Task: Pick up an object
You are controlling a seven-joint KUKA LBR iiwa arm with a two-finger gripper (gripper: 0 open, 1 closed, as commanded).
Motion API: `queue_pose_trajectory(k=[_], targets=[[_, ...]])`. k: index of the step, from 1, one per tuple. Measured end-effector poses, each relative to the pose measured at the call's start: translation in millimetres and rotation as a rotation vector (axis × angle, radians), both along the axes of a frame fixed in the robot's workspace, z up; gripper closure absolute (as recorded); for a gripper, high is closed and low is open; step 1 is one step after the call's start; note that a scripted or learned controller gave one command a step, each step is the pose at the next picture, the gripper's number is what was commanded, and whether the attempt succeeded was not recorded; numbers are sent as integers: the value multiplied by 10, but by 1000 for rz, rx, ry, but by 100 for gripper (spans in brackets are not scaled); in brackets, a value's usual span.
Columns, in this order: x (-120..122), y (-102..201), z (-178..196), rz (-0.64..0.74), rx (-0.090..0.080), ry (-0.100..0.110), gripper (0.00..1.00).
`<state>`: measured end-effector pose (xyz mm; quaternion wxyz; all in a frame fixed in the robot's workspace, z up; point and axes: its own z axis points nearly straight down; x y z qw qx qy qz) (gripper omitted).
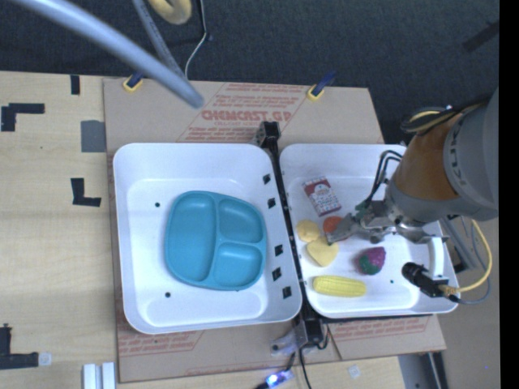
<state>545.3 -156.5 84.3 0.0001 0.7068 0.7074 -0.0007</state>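
The right bin (pixel 345 154) holds several small things. A red and white box (pixel 321 196) lies near its back. Two yellow pieces (pixel 307 232) (pixel 322 253) sit by the left wall, and a yellow corn cob (pixel 339 286) lies at the front. A purple fruit with a green top (pixel 372 260) rests in the middle. My gripper (pixel 341 231) is low inside this bin, pointing left, its tip right against a small orange-red piece (pixel 331 224). Whether that piece is gripped is hidden.
The left bin (pixel 130 217) holds a blue divided plate (pixel 215 240). A black divider (pixel 278 217) runs between the two bins. The arm's orange band (pixel 426 168) hangs over the right bin's right side.
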Motion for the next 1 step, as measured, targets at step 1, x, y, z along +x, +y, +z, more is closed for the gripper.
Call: queue_pose_trajectory(k=[1], targets=[[9, 1, 122, 0, -1, -4, 100]])
